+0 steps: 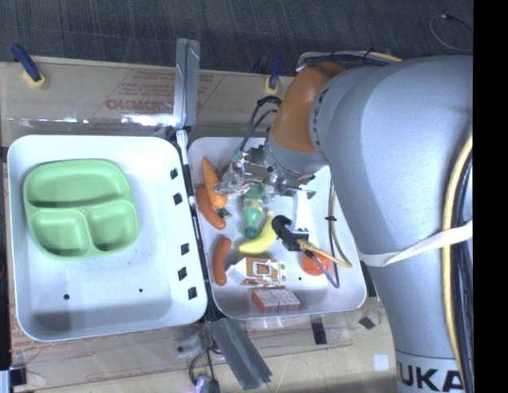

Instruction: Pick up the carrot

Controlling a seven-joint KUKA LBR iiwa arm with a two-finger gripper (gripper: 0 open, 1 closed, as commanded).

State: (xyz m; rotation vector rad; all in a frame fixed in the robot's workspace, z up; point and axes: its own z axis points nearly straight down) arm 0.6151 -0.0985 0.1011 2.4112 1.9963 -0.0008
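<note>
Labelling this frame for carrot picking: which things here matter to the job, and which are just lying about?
Job: long orange carrot; grey arm's gripper beside it.

Lying about: green bottle, yellow banana, brown sausage, small red box, green divided plate.

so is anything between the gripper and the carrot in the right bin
Nothing visible. The metal two-finger gripper sits right beside the long orange carrot near the bin's left wall; the green plastic bottle lies off to the other side.
</note>
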